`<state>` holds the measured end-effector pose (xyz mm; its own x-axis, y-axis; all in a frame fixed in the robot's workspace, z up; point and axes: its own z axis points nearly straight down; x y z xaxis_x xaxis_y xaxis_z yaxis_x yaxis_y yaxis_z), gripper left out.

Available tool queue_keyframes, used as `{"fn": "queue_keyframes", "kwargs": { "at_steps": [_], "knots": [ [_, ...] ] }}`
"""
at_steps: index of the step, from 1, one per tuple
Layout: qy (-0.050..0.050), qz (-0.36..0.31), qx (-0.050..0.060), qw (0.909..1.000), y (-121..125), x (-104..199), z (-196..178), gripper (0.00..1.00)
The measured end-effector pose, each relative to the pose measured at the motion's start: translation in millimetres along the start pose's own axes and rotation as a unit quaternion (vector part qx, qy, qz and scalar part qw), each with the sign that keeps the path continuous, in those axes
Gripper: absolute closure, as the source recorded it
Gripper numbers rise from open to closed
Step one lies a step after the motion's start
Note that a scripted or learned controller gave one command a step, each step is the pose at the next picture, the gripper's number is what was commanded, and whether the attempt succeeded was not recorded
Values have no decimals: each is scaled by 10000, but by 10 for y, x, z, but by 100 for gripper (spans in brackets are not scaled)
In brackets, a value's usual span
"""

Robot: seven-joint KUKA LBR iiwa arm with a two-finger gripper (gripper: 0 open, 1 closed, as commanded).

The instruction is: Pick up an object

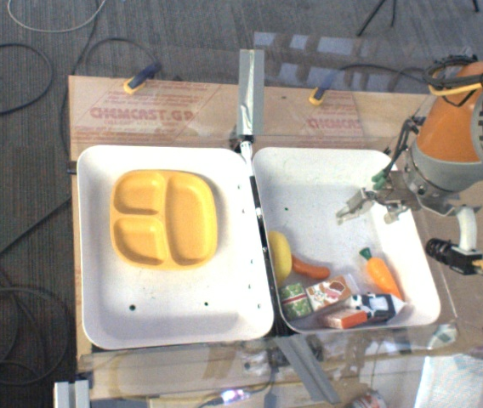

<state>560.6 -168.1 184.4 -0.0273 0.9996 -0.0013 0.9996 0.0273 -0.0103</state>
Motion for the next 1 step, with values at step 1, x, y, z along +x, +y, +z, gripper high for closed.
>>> {"fn": "queue_keyframes", "kwargs": {
  "at_steps": [1],
  "knots": [
    [53,470,-31,9989,-573,-353,914,0]
  ]
}}
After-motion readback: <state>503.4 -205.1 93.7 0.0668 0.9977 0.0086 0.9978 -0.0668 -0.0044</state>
